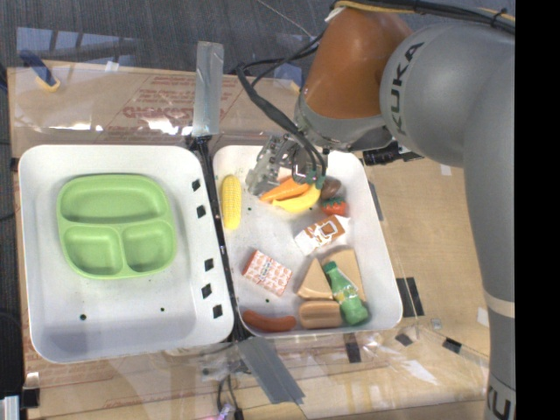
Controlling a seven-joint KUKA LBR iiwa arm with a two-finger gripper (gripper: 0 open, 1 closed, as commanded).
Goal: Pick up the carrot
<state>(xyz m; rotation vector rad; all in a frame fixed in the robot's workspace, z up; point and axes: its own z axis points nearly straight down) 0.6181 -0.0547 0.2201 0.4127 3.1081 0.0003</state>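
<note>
Your metal gripper (282, 166) hangs at the tapered orange carrot (289, 191) beside a smooth yellow banana (302, 202) in the right white bin (382, 261); finger state cannot be told

A large smooth grey arm (464, 138) is seen, its housing rounded and matte, with "KUKA" lettered in dark grey along one curved segment. A glossy orange band (350, 59) is wrapped above the wrist, and black cables (262, 103) are looped from it, with another run along its upper edge. A gripper (284, 166) of bare silvery metal, small and intricate, is fitted below.
</note>
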